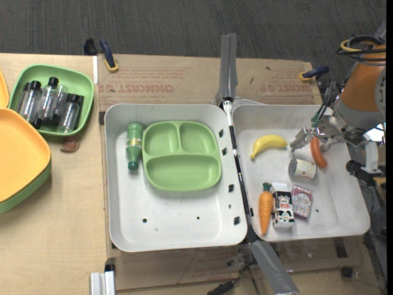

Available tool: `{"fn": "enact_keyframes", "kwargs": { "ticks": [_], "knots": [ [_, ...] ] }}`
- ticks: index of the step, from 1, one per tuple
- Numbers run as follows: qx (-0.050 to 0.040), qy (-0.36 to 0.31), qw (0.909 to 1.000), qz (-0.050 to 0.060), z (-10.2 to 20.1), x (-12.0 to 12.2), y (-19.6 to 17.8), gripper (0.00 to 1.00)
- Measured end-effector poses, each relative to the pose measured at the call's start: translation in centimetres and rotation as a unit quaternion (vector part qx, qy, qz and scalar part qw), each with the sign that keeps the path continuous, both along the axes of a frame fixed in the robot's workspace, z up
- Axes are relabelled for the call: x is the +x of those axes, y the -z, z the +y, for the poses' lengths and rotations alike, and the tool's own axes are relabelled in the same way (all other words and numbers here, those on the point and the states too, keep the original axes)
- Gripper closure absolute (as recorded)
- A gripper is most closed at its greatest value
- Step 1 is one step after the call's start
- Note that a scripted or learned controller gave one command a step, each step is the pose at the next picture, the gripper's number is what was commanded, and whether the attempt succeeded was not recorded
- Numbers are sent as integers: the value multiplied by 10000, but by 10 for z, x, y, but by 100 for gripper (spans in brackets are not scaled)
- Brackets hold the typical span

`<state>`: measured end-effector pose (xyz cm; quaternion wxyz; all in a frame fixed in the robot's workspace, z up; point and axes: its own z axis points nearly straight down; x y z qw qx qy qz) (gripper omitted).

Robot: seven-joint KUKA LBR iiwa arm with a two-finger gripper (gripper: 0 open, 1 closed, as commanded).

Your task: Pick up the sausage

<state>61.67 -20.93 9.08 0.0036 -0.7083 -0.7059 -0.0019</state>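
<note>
arm [362, 85] cut off at right edge, yellow plates [21, 158] cropped left, bottle [52, 100] labels illegible

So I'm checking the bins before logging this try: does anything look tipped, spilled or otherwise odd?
One thing: the small white cup in the right bin lies on its side, just below the sausage at the gripper. Nothing looks spilled. The green bottle in the left bin also lies flat beside the green divided plate.

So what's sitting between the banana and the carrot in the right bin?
Nothing: in the camera view the stretch from the banana down to the carrot is bare white floor of the right bin. The white cup lies off to the right of that line.
</note>
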Motion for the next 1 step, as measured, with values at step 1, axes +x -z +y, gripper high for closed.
{"fn": "enact_keyframes", "kwargs": {
  "ticks": [1],
  "knots": [
    [-23,2,10000,-3,-2,0,-10,100]
  ]
}}
